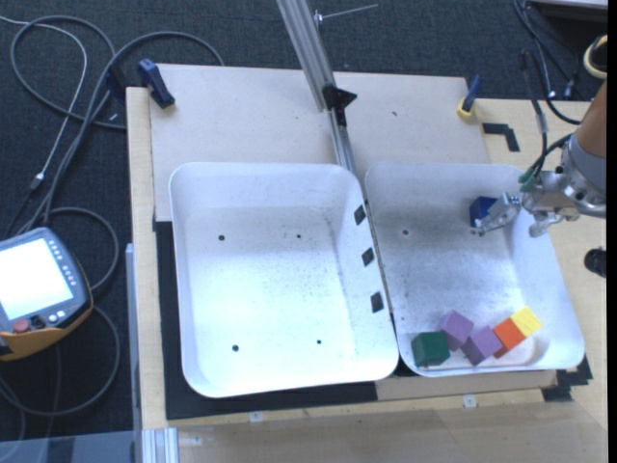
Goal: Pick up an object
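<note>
Your tool (501, 215) sits over the right bin (405, 268), fingers apparently closed on a blue block (482, 209) near the far wall. You look mid-pick; next, lift straight up and check the block stays clamped.

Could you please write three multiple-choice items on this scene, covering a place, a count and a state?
1. Where do the loose blocks lie?
A. left bin
B. near edge of the right bin
C. on the bench

2. How many purple blocks are there?
A. one
B. two
C. four

3. What is between the gripper's fingers?
A. blue block
B. green block
C. nothing

Answers:
1 B: the blocks cluster at the right bin's near edge.
2 B: two purple blocks.
3 A: the blue block sits at the gripper, raised.
</note>
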